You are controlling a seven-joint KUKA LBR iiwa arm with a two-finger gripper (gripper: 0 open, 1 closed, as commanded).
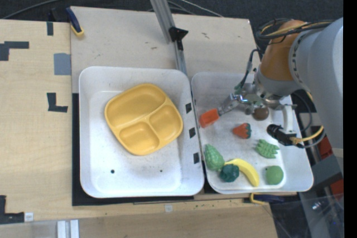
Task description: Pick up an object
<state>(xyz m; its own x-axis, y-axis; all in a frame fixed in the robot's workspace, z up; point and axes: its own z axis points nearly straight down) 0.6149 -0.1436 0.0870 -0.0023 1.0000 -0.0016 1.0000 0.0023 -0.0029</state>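
The hand [230,104] is seen low over the right bin [295,178], just beside an orange block [209,117]. Whether its fingers are spread or closed cannot be told. A strawberry [242,130], banana [246,170], lime [274,175] and green pieces are noted nearby. A yellow divided plate [144,118] is recorded in the left bin [95,175].

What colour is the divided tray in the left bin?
Yellow; the divided tray shows best in the camera view.

Claw [223,110] low in right bin [290,181], beside orange block [209,117].
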